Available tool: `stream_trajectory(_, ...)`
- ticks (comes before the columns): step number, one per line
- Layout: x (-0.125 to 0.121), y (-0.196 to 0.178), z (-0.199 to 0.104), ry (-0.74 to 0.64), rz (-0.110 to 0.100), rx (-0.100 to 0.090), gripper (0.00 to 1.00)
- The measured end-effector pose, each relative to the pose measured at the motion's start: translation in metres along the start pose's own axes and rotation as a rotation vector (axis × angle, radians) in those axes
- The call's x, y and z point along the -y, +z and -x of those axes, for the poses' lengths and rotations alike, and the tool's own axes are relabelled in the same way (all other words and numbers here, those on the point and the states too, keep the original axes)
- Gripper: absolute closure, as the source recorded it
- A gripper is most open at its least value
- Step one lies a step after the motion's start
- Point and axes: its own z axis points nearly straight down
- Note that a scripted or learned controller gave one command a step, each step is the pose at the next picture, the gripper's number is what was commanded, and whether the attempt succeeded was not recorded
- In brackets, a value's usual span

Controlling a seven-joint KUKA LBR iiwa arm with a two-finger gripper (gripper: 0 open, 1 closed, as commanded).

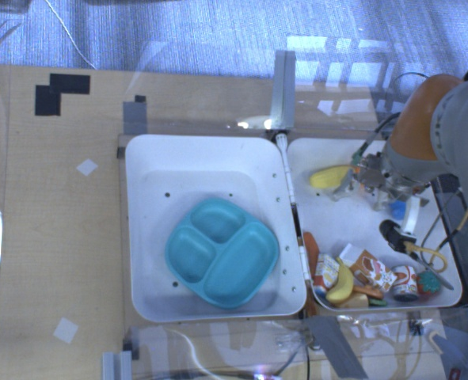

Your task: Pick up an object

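the tool (354,179) hangs low over the far half of the right-hand shallow white plastic bin (352,222). it sits at the end of the grey arm (465,133) with its orange band (417,125), which reaches in from the right. from this slanted view i cannot tell whether the tool is released or clenched.

just to the tool's left lies a smooth yellow rounded object (327,178), rather lemon-like in shape. it rests on the bin's bare floor, between the tool and the wall that divides the two bins. whether the two touch cannot be made out.

well apart from the tool, a heap of small things crowds the near edge of the same bin. it includes a yellow banana-shaped piece (342,286), orange-and-white printed packets (368,267), a red-and-white can (405,280) and a small teal thing (431,283). a long red piece (310,248) lies against the dividing wall.

in the left-hand shallow white plastic bin (156,182) a light blue plastic plate with three compartments (222,252) lies flat, toward the near right side.

both bins stand on the pale wooden bench (51,244), which bears black tape patches (59,92) at its far left.
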Motion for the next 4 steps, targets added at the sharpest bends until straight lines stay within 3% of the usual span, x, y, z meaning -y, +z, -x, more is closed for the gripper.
stream_trajectory(1,-0.054,0.001,0.02,0.234,-0.066,-0.008,0.0)
stream_trajectory(2,-0.059,-0.012,0.02,0.23,-0.039,-0.004,1.0)
stream_trajectory(3,-0.056,-0.121,-0.035,0.366,-0.002,0.001,1.0)
stream_trajectory(4,-0.056,-0.12,-0.035,0.367,-0.004,0.002,0.0)
